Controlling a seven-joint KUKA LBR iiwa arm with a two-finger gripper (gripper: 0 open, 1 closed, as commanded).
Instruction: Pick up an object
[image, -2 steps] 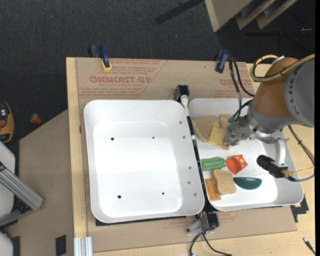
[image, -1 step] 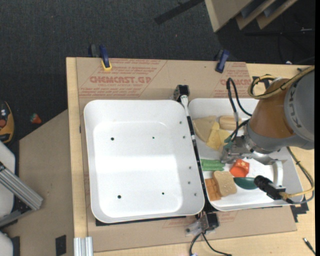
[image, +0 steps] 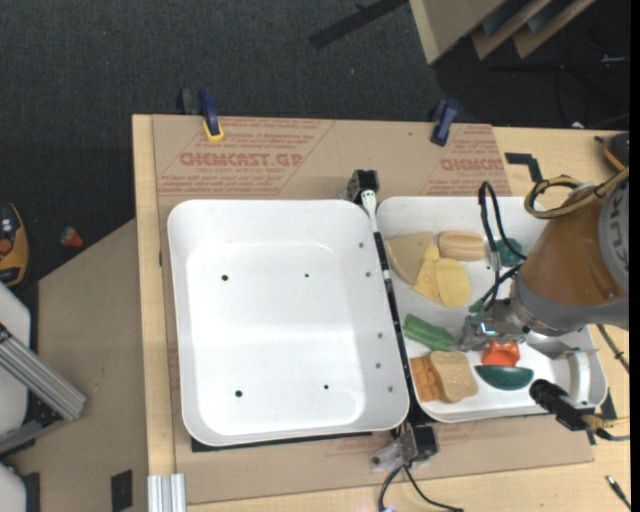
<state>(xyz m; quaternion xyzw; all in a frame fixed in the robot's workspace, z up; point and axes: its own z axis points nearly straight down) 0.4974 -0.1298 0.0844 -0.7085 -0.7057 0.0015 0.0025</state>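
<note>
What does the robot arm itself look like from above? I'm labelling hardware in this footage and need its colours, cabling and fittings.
The arm is a thick rounded body, grey at the upper part, with a wide orange-brown band above the wrist. Black cables loop along its side, and a tan cable curls near the top. The tool at its end is small, metallic grey with dark parts.

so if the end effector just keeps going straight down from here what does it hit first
Most likely the red object directly beneath the end effector, with the teal piece just beyond it. Depth is hard to judge from this slanted view.
</note>
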